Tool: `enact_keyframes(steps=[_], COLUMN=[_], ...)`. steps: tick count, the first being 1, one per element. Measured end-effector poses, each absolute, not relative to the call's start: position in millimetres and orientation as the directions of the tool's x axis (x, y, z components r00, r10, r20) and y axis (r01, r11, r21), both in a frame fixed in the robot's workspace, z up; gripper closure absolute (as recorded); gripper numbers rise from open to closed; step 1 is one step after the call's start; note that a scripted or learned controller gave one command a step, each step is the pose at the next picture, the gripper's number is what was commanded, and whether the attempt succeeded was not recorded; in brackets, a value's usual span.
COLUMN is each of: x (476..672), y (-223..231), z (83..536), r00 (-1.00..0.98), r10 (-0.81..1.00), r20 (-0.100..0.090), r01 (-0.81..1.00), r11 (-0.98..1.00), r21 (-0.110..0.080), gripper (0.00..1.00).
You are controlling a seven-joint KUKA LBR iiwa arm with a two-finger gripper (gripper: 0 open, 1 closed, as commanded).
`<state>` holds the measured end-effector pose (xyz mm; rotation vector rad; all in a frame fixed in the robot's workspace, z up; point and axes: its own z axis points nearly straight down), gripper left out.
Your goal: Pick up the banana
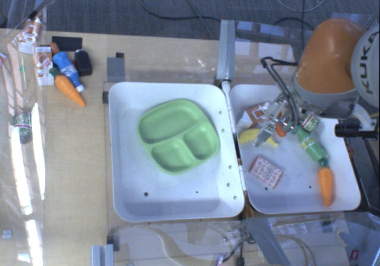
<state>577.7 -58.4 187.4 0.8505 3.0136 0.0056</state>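
The banana (pixel 254 136) lay in the right bin (pixel 350 199), near its left wall, just left of and touching the lowered gripper (pixel 274 125), its long axis running roughly left-right with a slight tilt; whether the gripper's fingers were spread or closed could not be told.

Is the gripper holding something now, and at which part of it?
It cannot be told. The gripper sits right over the banana in the right bin.
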Motion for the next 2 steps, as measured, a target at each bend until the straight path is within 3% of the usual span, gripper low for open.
enact_keyframes(steps=[1, 2], x=[578.6, 616.3], y=[-87.7, -88.6], z=[121.0, 87.8], r00=[-0.774, -0.575], r10=[0.633, 0.818], r20=[-0.004, -0.001], r01=[0.633, 0.818], r11=[0.774, 0.575], r21=[0.005, 0.002], gripper=[0.00, 0.00])
